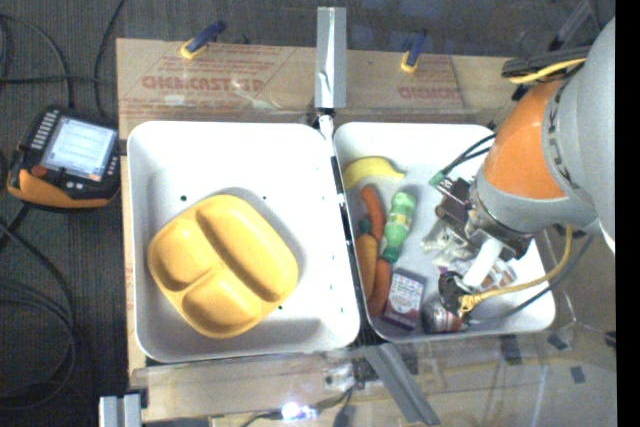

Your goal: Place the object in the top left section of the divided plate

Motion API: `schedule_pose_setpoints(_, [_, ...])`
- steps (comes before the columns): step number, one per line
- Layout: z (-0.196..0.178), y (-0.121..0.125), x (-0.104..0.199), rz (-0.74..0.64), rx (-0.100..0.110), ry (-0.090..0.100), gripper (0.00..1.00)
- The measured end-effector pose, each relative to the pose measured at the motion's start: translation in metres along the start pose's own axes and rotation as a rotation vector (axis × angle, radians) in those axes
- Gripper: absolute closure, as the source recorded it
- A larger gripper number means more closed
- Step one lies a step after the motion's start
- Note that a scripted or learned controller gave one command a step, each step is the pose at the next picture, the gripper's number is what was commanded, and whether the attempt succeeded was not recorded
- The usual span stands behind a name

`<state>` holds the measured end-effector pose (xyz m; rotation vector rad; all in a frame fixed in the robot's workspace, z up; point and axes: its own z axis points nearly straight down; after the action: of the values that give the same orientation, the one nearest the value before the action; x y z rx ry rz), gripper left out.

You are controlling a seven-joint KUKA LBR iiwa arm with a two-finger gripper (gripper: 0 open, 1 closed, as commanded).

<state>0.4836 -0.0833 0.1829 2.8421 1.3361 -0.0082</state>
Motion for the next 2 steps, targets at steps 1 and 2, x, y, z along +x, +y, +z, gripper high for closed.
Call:
schedule_pose_setpoints(1, [-0.057, 0.017, 0.088, -0.014, 0.0, 0.0, 1.0])
schedule_pose_setpoints(2, [-0.053, -0.049, 0.083, -0.127, 0.002, 0.0, 1.0])
